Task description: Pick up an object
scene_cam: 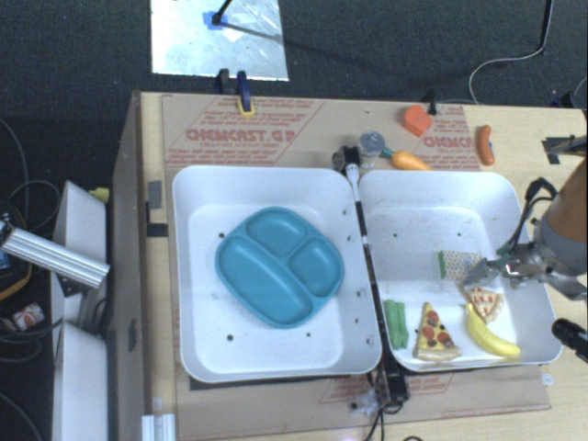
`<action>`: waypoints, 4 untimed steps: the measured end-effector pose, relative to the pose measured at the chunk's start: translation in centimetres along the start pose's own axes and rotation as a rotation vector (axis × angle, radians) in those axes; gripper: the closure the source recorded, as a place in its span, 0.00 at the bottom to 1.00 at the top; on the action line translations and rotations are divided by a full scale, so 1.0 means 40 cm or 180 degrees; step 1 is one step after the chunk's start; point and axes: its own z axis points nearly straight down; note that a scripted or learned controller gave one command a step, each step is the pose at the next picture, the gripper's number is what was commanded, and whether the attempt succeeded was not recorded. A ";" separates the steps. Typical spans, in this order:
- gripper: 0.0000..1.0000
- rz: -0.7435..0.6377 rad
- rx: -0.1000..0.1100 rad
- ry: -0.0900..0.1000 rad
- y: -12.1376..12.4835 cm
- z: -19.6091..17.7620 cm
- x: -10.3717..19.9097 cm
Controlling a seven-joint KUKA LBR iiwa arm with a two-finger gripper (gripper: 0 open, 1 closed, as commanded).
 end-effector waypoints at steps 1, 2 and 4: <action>0.00 -0.0001 -0.0005 -0.0001 -0.050 0.102 0.000; 1.00 -0.0001 -0.0013 0.0000 -0.048 0.076 0.000; 1.00 -0.0015 -0.0018 0.0002 0.203 -0.116 0.212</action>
